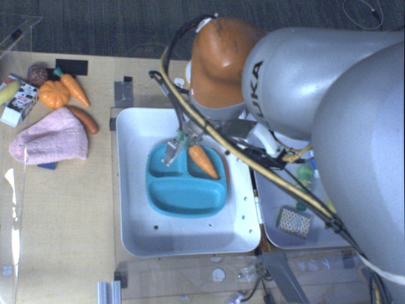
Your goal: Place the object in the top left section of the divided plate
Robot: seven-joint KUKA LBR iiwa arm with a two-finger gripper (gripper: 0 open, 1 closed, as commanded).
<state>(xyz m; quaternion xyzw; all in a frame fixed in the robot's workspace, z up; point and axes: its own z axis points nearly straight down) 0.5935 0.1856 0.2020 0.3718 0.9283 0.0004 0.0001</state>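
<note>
A blue divided plate [186, 198] lies in the left white bin [136, 233]. An orange carrot [203, 161] rests tilted in the plate's top right section, its upper end close to the divider. My gripper [176, 148] hangs over the plate's top left section, just left of the carrot, with its tip low over the blue surface. The big grey arm and its orange band [221, 56] hide the bin's back right part.
On the bench to the left lie a pink cloth [50, 138], a toy pumpkin [53, 94], a second carrot [76, 88] and a sausage [85, 119]. The right bin holds a speckled block [294, 220] and a green item [304, 173]. Cables [253, 157] cross the divide between the bins.
</note>
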